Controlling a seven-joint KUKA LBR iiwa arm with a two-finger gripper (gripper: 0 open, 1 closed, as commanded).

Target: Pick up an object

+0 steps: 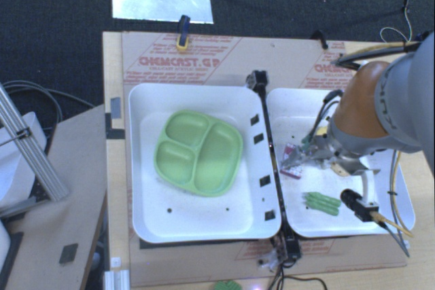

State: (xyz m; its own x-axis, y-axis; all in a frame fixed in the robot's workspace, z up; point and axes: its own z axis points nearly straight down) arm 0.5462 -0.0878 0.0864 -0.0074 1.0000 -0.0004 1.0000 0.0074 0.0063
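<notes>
— What do you count?

— I see two white bins: the left bin (146,214) holds one green divided plate (198,153); the right bin (289,112) holds one green ridged piece (322,202) and one small pink-and-grey item (292,158).

— And the tool?

— My tool (304,154) sits low at that small item, touching or just beside it; its opening I cannot tell.

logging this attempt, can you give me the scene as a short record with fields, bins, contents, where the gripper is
left bin: shallow white bin holding a light green divided plastic plate with three compartments, near its middle
right bin: shallow white bin holding a small green ridged object near the front and a small pink and grey object by the left wall
arm: grey arm with orange band, over the right bin
gripper: two-finger gripper low at the pink and grey object
grasp: cannot tell
</notes>
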